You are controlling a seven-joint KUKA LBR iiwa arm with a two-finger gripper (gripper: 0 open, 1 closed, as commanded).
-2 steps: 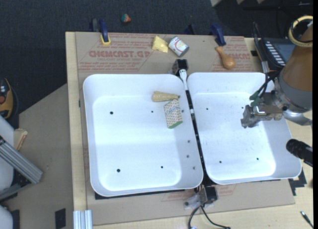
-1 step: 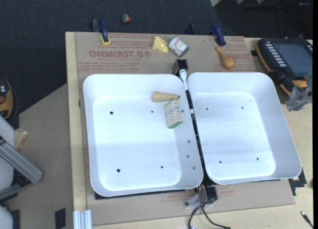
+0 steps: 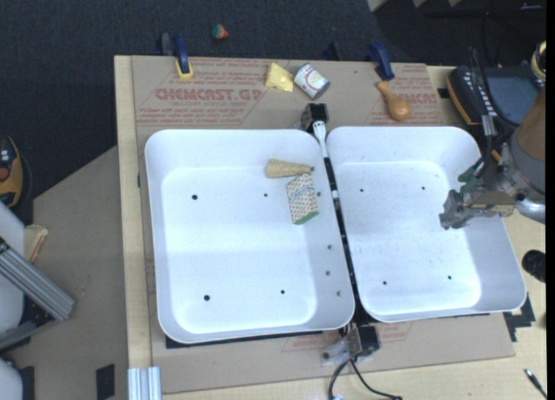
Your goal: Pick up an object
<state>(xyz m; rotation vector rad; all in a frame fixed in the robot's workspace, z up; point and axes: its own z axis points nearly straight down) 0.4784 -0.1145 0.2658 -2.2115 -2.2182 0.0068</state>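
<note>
So standing here looking down at the bench point(image 3: 217, 363), starting from the left: the left bin point(image 3: 234, 290) has two things in it, both up near its top right corner. There's a tan cone-shaped piece point(image 3: 287, 168) lying on its side, and just below it, touching or nearly so, a small green-and-white patterned packet point(image 3: 302, 198), tilted a bit. Rest of that bin is bare white floor with a few dark dots.

Behind the bins, on the brown board, there's a yellow wedge point(image 3: 279, 78) right beside a small white box point(image 3: 311, 81), and further right an orange-tan pear-shaped thing point(image 3: 395, 101). Two blue clamps point(image 3: 181, 53) pin the board's back edge. A little coloured bit point(image 3: 220, 32) sits out on the dark carpet past the board.

Moving over, the right bin point(image 3: 408, 290) has nothing but the arm over it. The arm point(image 3: 525, 160) comes in from the right side, wrist bent down and angled in toward the bin's right-hand portion, about halfway along its depth. The gripper point(image 3: 453, 213) hangs low over the white floor there, pointing left and down, well apart from the cone and packet in the other bin.

As for the claw, honestly can't tell how wide it's spread from here, it's just a grey clump at this angle. I don't see anything caught in it either.
</note>
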